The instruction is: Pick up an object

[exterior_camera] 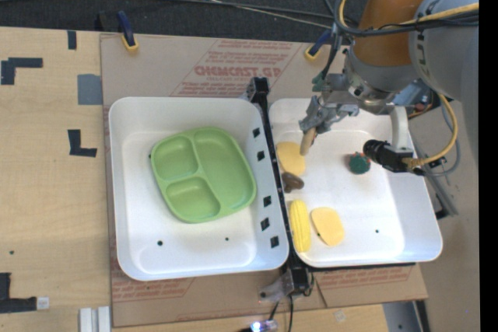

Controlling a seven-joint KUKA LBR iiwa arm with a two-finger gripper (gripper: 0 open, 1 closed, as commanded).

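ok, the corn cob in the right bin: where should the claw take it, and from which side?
Probably mid-length, from straight above. The corn lies flat, long axis running near-to-far, tight against the divider wall on its left. That leaves little room for a finger there, so nudging it right first may help. The yellow piece sits close on its right.

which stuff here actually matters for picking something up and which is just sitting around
Belongs to the job:
- gripper, hanging over the right bin
- yellow piece just below it
- small brown item
- corn cob
- second yellow piece
- small green item

Just lying about:
- green divided plate in the left bin
- blue clamp at the board's edge
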